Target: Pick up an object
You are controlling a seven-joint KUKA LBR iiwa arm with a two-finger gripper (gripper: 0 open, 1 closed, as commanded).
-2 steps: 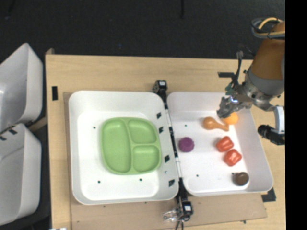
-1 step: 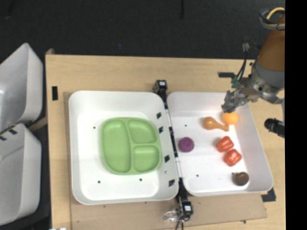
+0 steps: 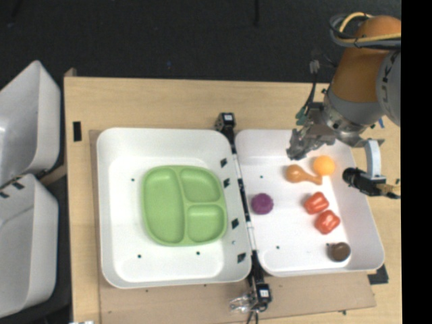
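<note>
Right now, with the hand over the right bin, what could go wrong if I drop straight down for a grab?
1. The hand hangs beside the orange gourd-shaped toy, not squarely over it, so it may close on nothing.
2. The orange ball sits close against that toy; a descent could knock it rolling.
3. The hand is near the right bin back wall and could clip it.

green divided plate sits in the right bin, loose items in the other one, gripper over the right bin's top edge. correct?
Not quite. The camera view shows the green plate in the left bin; the loose items, such as the purple piece, lie in the right bin. The gripper is over the right bin's upper part, as you said.
</note>
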